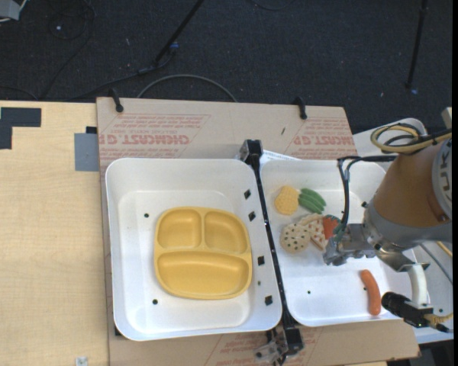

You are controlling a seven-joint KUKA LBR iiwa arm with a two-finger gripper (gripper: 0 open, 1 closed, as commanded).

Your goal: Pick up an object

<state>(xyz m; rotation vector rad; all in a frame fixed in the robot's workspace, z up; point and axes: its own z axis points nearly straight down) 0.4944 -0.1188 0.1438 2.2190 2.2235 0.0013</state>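
— What sits in the right white bin (313, 311)?

— A heap of toy food near its upper left. There is a yellow, ridged, corn-like piece (287, 200), and just beside it, on its right, a green pepper-shaped piece (312, 200). Below the corn lies a tan, round slice dotted with dark holes (294, 237), touching a pale, mottled lump (314, 229) on its right. A small red piece (330, 226) peeks out at the right edge of that heap.

— And the end effector?

— The grey end effector (337, 252) is low in the same bin, right of the tan slice and just beside the red piece. I cannot tell how far it is open — nor whether it has hold of anything.

— Anything else there?

— An orange-red sausage-shaped piece (370, 290) lies apart from the heap, lower right of the tan slice. In the left white bin (130, 280) rests a yellow plastic tray with three compartments (203, 252), well left of the slice.
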